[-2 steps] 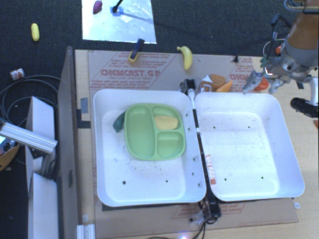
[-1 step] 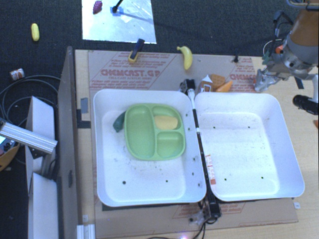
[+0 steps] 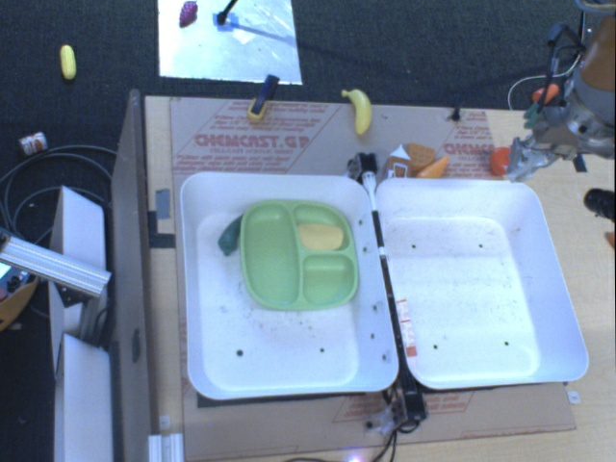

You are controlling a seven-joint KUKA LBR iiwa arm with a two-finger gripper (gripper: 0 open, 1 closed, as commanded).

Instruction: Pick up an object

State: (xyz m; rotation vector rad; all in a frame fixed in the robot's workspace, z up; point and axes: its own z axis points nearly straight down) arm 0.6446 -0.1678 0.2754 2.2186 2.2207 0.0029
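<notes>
Camera view: the gripper [image 3: 528, 159] sits at the far right of the scene, just beyond the far right corner of the right bin [image 3: 553, 258]. It hangs below the grey arm [image 3: 597, 85], which enters from the right edge. Whether the tool is spread or closed cannot be told from here, and nothing is seen in its grasp. An orange ball [image 3: 498, 162] lies on the bench just left of the gripper; contact between the two cannot be confirmed.

Objects available for picking:
- Left bin [image 3: 207, 354]: a green divided plate [image 3: 279, 258] lies in its far half. A yellow piece [image 3: 320, 236] rests in the plate's far right compartment. A dark green item [image 3: 229, 235] touches the plate's left rim.
- Bench beyond the bins: a yellow banana [image 3: 361, 110], a brown and orange cluster of items [image 3: 421, 160] near the junction of the two bins, and a blue-and-yellow tool [image 3: 261, 99] to the far left.
- Floor beyond the bench: a small yellow item [image 3: 67, 62], well apart from the gripper
</notes>
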